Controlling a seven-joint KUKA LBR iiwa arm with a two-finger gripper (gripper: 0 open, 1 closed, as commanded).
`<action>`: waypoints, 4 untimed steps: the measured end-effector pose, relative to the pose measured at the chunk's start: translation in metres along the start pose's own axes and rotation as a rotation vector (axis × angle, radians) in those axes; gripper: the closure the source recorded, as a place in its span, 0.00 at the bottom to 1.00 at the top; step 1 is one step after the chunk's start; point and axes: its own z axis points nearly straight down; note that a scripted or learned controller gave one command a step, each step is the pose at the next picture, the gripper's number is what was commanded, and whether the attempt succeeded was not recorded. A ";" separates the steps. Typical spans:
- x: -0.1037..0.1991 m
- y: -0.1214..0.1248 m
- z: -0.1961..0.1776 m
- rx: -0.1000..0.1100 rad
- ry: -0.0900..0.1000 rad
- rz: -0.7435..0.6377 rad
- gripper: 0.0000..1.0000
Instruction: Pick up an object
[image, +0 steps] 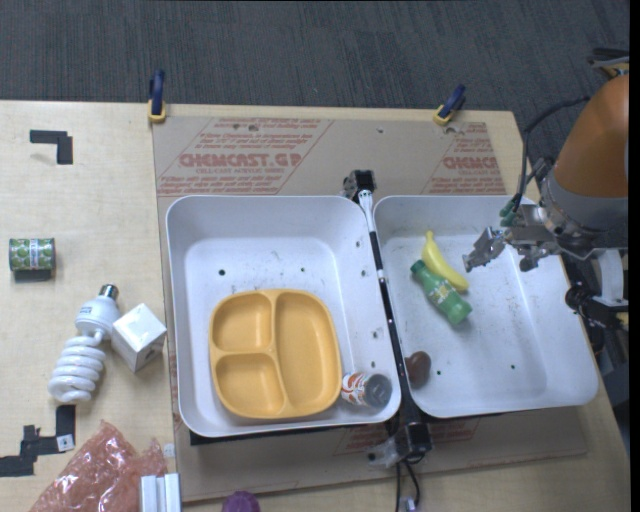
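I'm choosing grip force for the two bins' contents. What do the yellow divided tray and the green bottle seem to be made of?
Yellow divided tray: likely moulded plastic, matte, judging by its even colour, rounded compartments and soft sheen. Green bottle: probably plastic, slightly glossy, with a printed label; too small to be sure.
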 end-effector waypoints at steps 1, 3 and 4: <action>0.023 -0.013 0.096 0.000 0.000 0.000 0.00; 0.096 -0.087 -0.004 0.000 0.001 -0.001 1.00; 0.100 -0.106 -0.004 0.000 0.001 0.000 1.00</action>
